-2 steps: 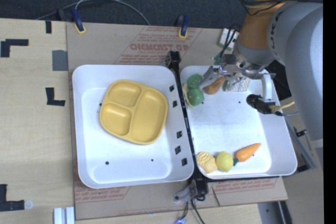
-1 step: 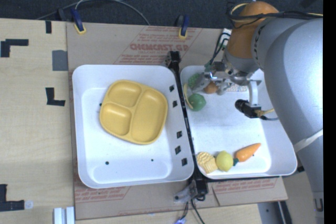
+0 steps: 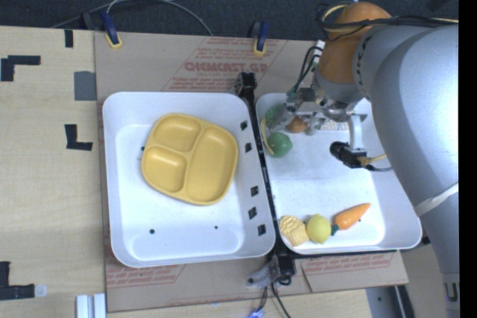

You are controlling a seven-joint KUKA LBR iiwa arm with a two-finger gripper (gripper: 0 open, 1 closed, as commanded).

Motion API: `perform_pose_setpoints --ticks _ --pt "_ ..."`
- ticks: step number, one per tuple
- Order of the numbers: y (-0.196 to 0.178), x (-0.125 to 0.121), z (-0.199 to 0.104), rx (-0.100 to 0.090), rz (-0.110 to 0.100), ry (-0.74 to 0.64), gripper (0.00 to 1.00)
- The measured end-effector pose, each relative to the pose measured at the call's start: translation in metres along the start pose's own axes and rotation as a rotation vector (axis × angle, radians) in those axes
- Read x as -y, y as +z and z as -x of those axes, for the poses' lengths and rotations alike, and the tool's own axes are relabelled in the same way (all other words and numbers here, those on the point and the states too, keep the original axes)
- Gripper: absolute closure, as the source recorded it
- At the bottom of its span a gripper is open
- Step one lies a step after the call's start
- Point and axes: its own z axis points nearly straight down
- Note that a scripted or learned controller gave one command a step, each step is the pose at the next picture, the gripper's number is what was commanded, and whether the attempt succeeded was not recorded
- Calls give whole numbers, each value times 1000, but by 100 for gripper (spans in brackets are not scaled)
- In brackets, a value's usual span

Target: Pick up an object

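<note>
round green ball (image 3: pixel 279 144), smooth, just below gripper (image 3: pixel 297 121)

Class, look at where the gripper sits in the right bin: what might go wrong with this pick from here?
1. The gripper is low in the right bin's far left corner, so it may knock the wall or the divider.
2. The green ball lies right beside it and could roll off if nudged.
3. A small brown object lies close by, so two things might get caught.
</note>
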Motion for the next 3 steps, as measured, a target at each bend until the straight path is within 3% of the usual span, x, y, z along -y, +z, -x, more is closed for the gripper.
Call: perform_pose_setpoints --ticks 2,3 --pt "-7 -1 -1 -4 3 -1 0" --pt "-15 2 -1 -5 -11 -1 100"
